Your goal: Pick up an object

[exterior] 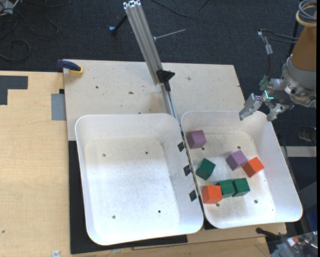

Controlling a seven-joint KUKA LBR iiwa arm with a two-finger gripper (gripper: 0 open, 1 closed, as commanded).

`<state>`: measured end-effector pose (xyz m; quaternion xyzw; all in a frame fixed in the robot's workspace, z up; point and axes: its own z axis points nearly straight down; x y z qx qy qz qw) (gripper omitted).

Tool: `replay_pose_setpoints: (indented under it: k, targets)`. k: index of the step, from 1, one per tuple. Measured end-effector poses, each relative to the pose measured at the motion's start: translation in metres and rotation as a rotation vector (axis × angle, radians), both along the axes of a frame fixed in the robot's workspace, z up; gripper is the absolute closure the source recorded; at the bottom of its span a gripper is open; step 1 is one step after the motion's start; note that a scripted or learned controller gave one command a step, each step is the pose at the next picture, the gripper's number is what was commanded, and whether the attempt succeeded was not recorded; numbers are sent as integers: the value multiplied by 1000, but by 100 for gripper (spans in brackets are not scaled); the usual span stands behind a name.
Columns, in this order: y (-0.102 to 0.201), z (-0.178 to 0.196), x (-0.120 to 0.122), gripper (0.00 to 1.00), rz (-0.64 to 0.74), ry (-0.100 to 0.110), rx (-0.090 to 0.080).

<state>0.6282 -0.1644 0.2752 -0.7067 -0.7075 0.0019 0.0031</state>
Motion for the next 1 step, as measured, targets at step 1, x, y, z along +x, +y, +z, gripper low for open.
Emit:
replay_pose_setpoints:
  k: [1]
  targets:
    - [0,3,1,0,2,-4,-2]
